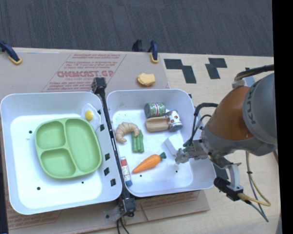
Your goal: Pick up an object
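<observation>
A green divided plate [68,146] was seen in the left bin [14,192], with a small yellow object [89,114] at that bin's upper right corner. In the right bin [159,186], a red and white tube [124,169] lay along the left wall, a croissant [125,131] touching a green bean pod [137,141] sat at centre, and a toy carrot [148,163] lay below them. A green can [155,109], a hot dog bun [157,124] and a spotted cup [174,120] were grouped toward the upper right. A piece of bread [146,79] rested on the cardboard above. The gripper [180,157] was placed low at the bin's right side, just beside a white block [169,146]; whether it was clenched or released could not be told, and nothing was seen between its fingers.
</observation>
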`<state>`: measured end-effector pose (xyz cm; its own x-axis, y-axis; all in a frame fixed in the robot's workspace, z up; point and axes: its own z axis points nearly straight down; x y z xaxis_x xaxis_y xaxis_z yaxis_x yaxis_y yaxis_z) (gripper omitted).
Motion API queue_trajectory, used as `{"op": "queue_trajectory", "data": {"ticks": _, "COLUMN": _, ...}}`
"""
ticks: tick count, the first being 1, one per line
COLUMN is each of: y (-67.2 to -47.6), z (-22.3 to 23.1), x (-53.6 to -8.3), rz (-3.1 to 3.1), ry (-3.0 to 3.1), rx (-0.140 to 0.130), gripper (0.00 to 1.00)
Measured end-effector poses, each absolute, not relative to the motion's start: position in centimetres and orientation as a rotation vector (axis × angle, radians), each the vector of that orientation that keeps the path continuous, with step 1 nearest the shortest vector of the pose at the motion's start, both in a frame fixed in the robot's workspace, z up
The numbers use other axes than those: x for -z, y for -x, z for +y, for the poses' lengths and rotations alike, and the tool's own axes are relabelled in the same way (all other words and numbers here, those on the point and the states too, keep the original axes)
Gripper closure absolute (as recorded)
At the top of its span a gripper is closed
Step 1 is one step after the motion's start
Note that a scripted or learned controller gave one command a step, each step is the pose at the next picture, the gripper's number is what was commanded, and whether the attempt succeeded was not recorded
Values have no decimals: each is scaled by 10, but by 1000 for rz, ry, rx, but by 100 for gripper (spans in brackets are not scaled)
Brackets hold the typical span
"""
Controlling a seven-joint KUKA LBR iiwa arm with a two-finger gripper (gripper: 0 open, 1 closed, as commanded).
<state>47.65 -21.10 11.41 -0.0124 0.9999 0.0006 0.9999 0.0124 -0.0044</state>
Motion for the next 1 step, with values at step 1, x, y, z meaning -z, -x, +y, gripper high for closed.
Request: {"op": "queue_trajectory", "data": {"ticks": 1, "y": -477, "z": -207, "x": -240, "rz": -2229, "ry": 2216, "rx": 0, "gripper": 100}}
